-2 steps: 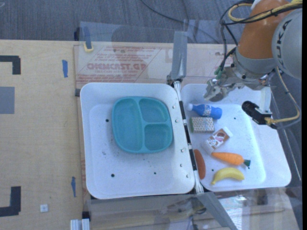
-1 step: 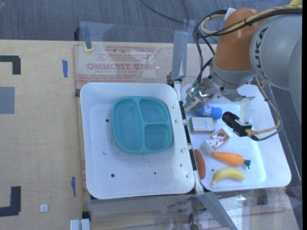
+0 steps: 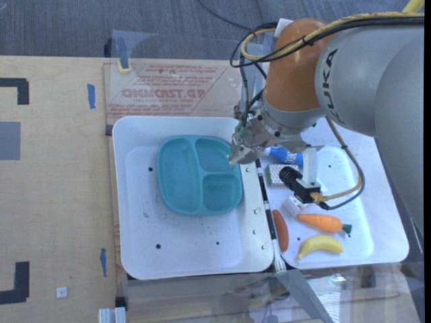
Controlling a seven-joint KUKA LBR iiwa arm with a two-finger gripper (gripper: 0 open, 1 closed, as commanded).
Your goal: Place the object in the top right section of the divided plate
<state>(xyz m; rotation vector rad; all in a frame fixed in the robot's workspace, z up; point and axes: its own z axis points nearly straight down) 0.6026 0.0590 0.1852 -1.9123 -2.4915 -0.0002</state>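
A grey robot arm's gripper [image 3: 241,152] is hovering at the teal divided plate [image 3: 199,174]'s far right edge, apparently to place something; finger state cannot be told.

A pale wooden surface [image 3: 54,200] is seen, marked with black corner brackets and strips of blue tape. Two shallow white bins are carried side by side toward its right edge: the left bin [image 3: 135,241] and the right bin [image 3: 380,237]. A clear sheet with red lettering [image 3: 165,89] is laid behind them, toward the far edge.
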